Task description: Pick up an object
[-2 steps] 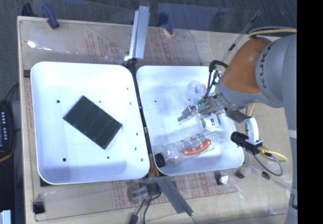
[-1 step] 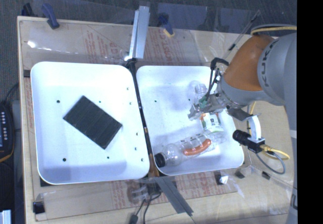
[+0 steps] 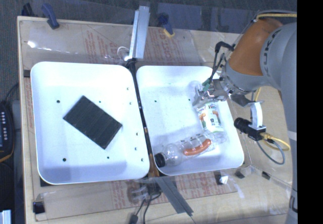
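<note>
Arm (image 3: 262,56) reaches in from the right, orange band above the wrist, and leans over the upper right corner of the right bin (image 3: 166,81). The hand (image 3: 204,94) sits low inside that bin near its far right wall. From my seat I cannot tell whether the hand is released or clenched; it is too small and cluttered in this view, and I see nothing clearly caught in it.

Right bin contents: a small white packet (image 3: 212,117) with orange and green print lies just below the hand, close to it; I cannot tell whether they touch. Below that, an orange sausage-shaped item (image 3: 197,148) in clear wrap lies near the front wall. Just left of it, a clear plastic bottle (image 3: 170,155) with a dark cap lies on its side in the front left corner.

Left bin (image 3: 50,76): one dark flat rectangular pad (image 3: 92,121), lying turned at an angle, about mid-bin.

Both bins sit side by side on the worktop (image 3: 75,41), touching along the middle seam.
</note>
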